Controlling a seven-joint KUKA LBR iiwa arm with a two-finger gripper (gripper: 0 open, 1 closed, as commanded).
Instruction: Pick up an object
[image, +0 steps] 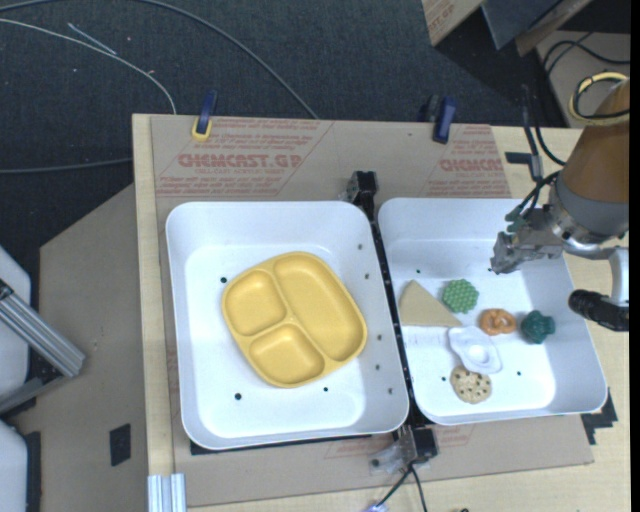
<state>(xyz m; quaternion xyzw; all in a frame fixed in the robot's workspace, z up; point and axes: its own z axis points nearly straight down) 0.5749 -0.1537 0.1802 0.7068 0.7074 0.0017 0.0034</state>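
- I see the desk (160, 250) from above, brown like cardboard, with two white bins sitting side by side on it.
- The left bin (190, 300) holds a yellow tray (293, 318) with three dips in it. The tray sits tilted in the middle of the bin.
- The right bin (540, 390) holds the small things I could pick up.
- A tan wedge (423, 306), shaped like a slice of cheese, lies at the left side of that bin.
- A green bumpy ball (460, 294) sits just beside the wedge, at its upper right.
- An orange ring (496, 321), like a little donut, lies to the right of the wedge.
- A dark green lump (537, 326) sits just beside the ring. It is too small for me to tell what it is.
- A white thing (474, 350) lies below the ring. It blends into the white bin, so its shape is hard to make out.
- A cookie (470, 384) with dark spots lies below the white thing, near the front of the bin.
- My arm (600, 180) comes in from the right, and its top part is cut off by the edge of the picture.
- The claw (512, 252) hangs over the upper part of the right bin, above and to the right of the green ball, and apart from it.
- The claw looks small and dark from here, so I cannot tell its state. I see nothing in it.
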